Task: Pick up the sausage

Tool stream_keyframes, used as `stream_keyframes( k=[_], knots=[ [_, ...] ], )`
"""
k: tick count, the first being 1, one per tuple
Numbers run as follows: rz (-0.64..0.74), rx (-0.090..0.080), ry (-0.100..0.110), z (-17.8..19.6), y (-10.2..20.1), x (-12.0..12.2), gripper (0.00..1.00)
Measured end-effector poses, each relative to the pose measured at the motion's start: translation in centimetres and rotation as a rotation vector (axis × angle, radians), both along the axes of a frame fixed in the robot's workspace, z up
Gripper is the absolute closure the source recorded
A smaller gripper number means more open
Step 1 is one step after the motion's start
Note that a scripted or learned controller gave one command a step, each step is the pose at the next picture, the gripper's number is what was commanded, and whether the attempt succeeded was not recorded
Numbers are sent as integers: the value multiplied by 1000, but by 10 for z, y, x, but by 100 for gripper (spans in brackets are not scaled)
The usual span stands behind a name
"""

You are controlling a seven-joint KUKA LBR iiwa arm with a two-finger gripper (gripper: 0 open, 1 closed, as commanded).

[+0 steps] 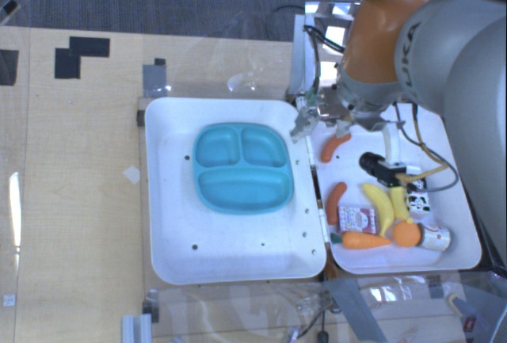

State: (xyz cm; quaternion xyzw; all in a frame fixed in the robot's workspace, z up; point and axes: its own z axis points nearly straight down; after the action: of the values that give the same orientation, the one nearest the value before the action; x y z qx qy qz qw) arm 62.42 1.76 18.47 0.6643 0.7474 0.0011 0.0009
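Two reddish sausages lie in the right bin (463, 250). One short curved sausage (335, 146) is near the bin's upper left. A second sausage (336, 201) lies lower, along the bin's left wall. My gripper (322, 126) hangs over the top left corner of the right bin, at the divide between the two bins. Its fingers stand apart and open, with nothing between them. The right fingertip (342, 127) is just above the upper sausage, and I cannot tell if it touches it.
A blue divided plate (242, 167) sits in the left bin (162, 199). In the right bin's lower part lie a pink carton (356, 218), a carrot (364, 240), a banana (380, 205), an orange (406, 234) and a small can (434, 238).
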Motion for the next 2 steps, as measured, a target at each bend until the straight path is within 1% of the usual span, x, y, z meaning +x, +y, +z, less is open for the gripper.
stream_keyframes(
  k=[1,2],
  knots=[
    [-100,0,-3,2,11,39,0],
    [-82,-1,-3,1,-38,9,0]
  ],
)
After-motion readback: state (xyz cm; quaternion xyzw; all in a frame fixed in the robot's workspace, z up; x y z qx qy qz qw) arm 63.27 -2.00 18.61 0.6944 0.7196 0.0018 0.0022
